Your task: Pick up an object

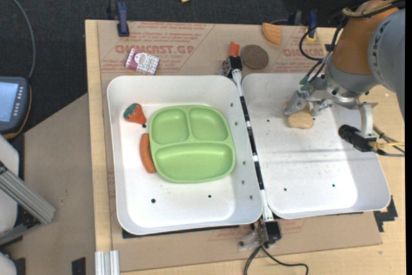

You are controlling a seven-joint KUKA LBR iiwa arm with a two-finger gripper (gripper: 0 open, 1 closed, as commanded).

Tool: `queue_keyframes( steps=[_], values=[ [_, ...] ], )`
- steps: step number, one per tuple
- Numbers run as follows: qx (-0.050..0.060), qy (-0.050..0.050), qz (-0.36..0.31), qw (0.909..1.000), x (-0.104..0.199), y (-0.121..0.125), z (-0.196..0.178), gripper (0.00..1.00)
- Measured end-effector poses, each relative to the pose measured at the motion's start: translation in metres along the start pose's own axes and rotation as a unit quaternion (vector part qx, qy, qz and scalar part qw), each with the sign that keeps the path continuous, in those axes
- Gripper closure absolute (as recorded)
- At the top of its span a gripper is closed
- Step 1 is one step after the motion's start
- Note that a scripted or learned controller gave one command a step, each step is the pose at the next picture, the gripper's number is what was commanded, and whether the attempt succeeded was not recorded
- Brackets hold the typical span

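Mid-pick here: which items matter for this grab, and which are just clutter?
In play:
claw
tan bread-like piece, right bin

Lying about:
green divided plate
strawberry toy
orange sausage-like piece
brown disc
small patterned packet

So the grey arm with the orange band (367,42) reaches into the right white bin (322,183), its two-finger gripper (301,106) low over a tan, bread-like lump (300,120), right at its top edge. Over in the left white bin (174,212) there's a green three-compartment plastic plate (191,143), a toy strawberry (134,114) near its upper-left corner and an orange sausage-shaped piece (147,154) against its left side.
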State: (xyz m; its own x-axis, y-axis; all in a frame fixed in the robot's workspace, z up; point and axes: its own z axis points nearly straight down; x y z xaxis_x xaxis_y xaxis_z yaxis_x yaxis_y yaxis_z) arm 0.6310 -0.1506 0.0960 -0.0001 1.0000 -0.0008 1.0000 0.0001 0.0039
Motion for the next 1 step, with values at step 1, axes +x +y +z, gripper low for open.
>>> queue_keyframes(
  steps=[1],
  values=[
    [-0.004,0.001,-0.005,1.0,0.0872,0.0061,-0.0957,1.0]
  ],
)
